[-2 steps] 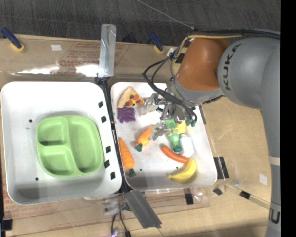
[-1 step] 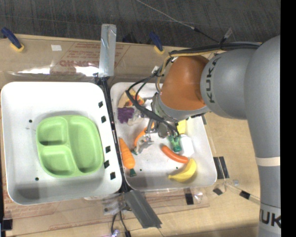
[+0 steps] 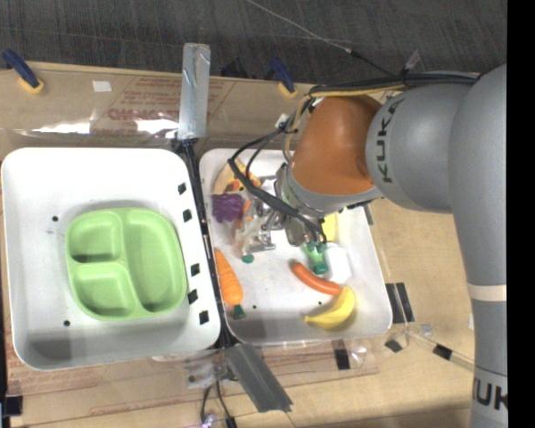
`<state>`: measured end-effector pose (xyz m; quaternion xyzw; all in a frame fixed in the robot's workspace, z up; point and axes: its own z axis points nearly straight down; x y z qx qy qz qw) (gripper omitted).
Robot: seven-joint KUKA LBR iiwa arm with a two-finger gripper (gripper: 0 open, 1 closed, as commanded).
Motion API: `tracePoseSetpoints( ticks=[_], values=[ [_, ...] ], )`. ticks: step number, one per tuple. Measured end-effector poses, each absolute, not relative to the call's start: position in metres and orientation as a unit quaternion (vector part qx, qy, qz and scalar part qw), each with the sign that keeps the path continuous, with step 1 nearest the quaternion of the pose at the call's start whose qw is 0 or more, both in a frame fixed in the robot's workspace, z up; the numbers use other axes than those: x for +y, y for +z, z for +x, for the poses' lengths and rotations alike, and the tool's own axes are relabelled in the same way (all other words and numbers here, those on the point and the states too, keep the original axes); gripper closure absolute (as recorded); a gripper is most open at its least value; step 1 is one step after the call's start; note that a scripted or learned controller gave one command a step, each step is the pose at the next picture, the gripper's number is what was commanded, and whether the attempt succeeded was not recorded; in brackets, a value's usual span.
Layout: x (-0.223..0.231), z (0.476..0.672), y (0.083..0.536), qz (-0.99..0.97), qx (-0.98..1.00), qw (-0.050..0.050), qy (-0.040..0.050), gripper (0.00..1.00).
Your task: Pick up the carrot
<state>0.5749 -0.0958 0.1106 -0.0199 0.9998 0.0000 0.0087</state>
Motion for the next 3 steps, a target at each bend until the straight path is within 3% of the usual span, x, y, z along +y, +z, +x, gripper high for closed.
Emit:
tracePoseSetpoints(
  ticks=[1, 2, 3],
  values=[
    [-0.104, 0.589, 0.271, -0.114, 0.993, 0.006, -0.0022, 1.0],
    [-0.138, 0.623, 0.353, -0.198, 0.98, 0.003, -0.0019, 1.0],
    [-0.168, 0.577, 0.385, -0.249, 0.968, 0.001, -0.0014, 1.0]
  ],
)
